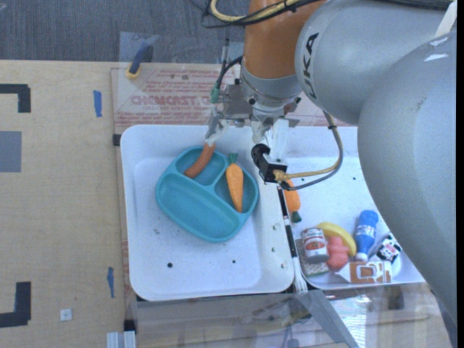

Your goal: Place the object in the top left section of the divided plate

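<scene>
Big grey arm (391,85) with an orange band, reaching in from 3 o'clock and ending above the left bin. Wide tan worktop (58,194) under all of it. Two white bins side by side: left bin (196,274) and right bin (348,169).

In the left bin, a blue divided plate (203,212), tilted so its corners point about. In its section at 12 o'clock, a long orange carrot-like toy (199,161), slanted, top end right at the hand (230,130). Hard to tell if the hand is pinching it or has let go. In the section at 3 o'clock, a fatter carrot (235,183) with a green top.

In the right bin, a small pile at 5 o'clock: a can (314,243), a yellow banana (335,232), a red lumpy toy (337,254), a blue bottle (366,230). Another orange bit (292,200) near the wall between the bins.

Probably light, hard and smooth, so a bit slippery. Best pinched across the thin middle, not the pointy end.
</scene>
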`<state>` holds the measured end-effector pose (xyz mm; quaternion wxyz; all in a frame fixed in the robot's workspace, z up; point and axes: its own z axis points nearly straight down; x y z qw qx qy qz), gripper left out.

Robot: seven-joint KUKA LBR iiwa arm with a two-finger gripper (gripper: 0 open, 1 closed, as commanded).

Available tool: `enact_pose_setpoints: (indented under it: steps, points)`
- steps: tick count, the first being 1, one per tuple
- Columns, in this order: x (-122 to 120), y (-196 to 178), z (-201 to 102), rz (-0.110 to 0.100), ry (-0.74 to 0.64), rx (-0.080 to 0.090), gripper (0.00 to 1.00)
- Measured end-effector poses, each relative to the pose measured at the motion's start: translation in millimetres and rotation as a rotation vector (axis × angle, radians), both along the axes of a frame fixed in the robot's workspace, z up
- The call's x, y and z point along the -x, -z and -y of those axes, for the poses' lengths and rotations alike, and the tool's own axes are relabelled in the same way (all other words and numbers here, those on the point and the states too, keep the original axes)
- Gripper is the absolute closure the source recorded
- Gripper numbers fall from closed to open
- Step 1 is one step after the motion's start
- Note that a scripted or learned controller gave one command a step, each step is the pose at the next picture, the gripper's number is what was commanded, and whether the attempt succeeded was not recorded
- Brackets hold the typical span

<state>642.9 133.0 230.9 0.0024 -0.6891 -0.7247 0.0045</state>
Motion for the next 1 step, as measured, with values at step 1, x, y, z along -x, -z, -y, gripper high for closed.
enact_pose_setpoints:
  steps: [1]
  points:
    - [-21.2, -138.0, 1.1, 0.007, 0.180, 0.000, 0.00]
